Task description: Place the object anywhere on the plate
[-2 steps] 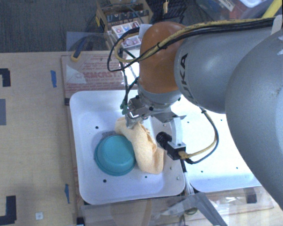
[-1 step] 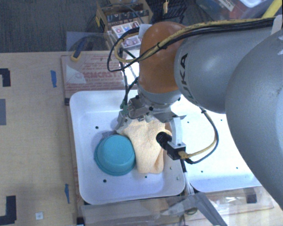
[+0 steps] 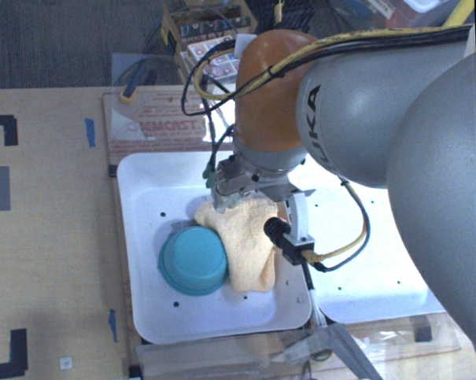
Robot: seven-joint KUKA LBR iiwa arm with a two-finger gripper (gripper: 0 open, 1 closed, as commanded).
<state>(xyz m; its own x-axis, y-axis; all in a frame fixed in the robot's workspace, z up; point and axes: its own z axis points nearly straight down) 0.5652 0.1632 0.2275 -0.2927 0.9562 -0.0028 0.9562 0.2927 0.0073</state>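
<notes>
the arm's gripper [image 3: 226, 195] hangs right over the far end of the yellow cloth [image 3: 244, 248] in the left bin [image 3: 149, 307], touching the blue bowl [image 3: 194, 260], probably lining up a grab, can't tell how the jaws stand.

Blue bowl [image 3: 194, 260], pale yellow cloth [image 3: 244, 244]

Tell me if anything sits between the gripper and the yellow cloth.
Nothing visible does. The gripper is right over the yellow cloth's upper edge. The blue bowl lies against the cloth's left side in this view, apart from the gripper.
</notes>
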